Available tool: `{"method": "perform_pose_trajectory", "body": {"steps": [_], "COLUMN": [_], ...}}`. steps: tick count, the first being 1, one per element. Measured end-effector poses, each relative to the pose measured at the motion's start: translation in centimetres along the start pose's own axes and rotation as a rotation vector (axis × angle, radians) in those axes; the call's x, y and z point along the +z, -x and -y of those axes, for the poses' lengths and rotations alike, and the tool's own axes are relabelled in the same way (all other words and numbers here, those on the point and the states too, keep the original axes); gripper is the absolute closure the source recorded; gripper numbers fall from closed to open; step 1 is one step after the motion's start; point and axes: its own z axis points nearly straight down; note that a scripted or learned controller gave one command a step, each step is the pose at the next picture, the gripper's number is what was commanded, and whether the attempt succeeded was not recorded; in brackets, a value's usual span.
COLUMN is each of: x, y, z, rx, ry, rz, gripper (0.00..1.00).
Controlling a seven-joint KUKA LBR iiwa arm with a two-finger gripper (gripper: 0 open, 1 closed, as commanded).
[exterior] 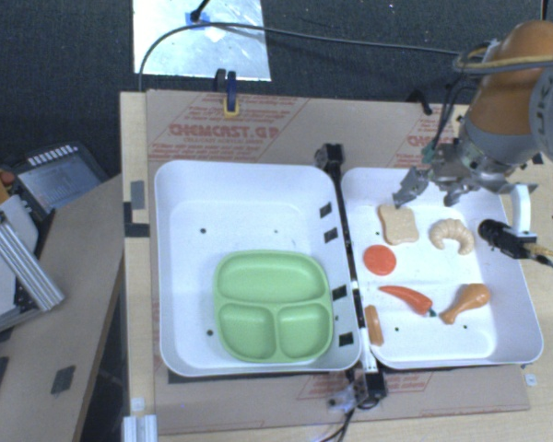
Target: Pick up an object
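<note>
The right bin (507,339) holds a slice of toast (398,224), a croissant (452,236), a round red tomato slice (380,260), a red chili pepper (407,296), a chicken drumstick (466,301) and a sausage (373,324) by the bin's left wall. My gripper (435,191) hangs over the back of the right bin, above and just behind the toast and croissant. Its fingers (409,190) are spread apart with nothing between them.
The left bin (194,210) carries a green three-compartment plate (272,305) at its front right. A black divider clip row (341,247) runs between the bins. Cables and a silver sheet (203,26) lie behind the bench.
</note>
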Motion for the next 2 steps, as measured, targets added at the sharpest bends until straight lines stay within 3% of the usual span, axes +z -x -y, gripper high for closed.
{"method": "perform_pose_trajectory", "body": {"steps": [1, 2], "x": [-0.8, 3.3], "y": [0.0, -0.1], "z": [-0.3, -0.2], "rx": [-0.002, -0.001], "ry": [0.013, 0.011], "rz": [0.001, 0.001], "gripper": [0.0, 0.0]}}
